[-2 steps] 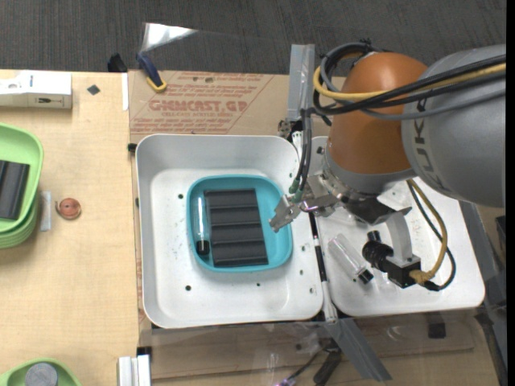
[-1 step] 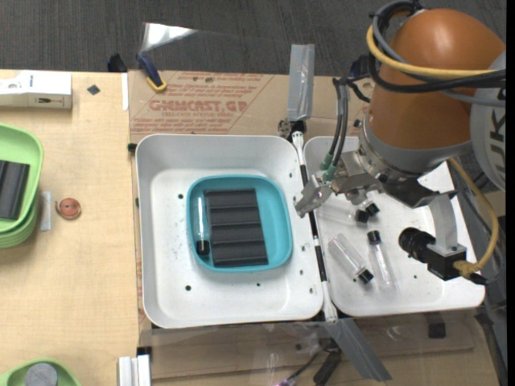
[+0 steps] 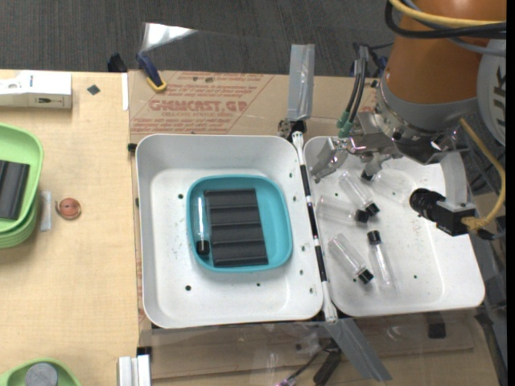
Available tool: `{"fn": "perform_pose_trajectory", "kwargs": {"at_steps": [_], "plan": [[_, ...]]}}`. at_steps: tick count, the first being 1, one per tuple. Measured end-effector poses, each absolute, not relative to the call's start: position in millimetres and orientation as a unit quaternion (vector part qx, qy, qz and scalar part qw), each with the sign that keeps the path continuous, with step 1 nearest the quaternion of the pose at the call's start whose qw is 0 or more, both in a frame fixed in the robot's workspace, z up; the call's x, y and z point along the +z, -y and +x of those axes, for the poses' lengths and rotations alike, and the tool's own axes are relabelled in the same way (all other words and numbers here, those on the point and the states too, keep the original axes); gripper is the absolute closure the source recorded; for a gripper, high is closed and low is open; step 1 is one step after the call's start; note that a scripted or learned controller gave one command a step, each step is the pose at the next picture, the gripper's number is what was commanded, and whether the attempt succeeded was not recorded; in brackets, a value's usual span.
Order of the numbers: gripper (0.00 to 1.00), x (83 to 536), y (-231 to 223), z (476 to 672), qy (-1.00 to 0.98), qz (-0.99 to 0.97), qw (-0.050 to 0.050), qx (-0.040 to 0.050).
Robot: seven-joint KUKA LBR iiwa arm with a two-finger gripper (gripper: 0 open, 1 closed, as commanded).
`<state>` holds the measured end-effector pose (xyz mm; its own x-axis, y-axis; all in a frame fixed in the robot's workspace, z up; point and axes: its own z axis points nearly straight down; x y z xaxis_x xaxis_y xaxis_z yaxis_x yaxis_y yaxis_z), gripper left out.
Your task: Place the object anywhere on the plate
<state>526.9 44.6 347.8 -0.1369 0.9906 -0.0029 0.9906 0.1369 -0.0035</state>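
**Even overhead light, sharp centre, glare on white plastic**

The scene is brightly and evenly lit from above. The two white bins (image 3: 153, 240) glare slightly and throw soft, short shadows along their inner walls. The teal plate (image 3: 278, 215) is crisp. The arm's orange band (image 3: 451, 6) looms close and slightly soft. The floor at the top is dark.

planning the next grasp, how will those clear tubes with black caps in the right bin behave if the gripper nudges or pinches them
The clear tubes lie on their sides, so a nudge would probably roll them. Smooth transparent walls may slip in a pinch. They look small and thin, so likely light.
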Motion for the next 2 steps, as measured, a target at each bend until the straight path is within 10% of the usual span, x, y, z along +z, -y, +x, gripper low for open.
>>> {"fn": "perform_pose_trajectory", "kwargs": {"at_steps": [2], "plan": [[0.0, 347.8, -44.9, 526.9, 0.754, -0.657, 0.0, 0.0024]]}}
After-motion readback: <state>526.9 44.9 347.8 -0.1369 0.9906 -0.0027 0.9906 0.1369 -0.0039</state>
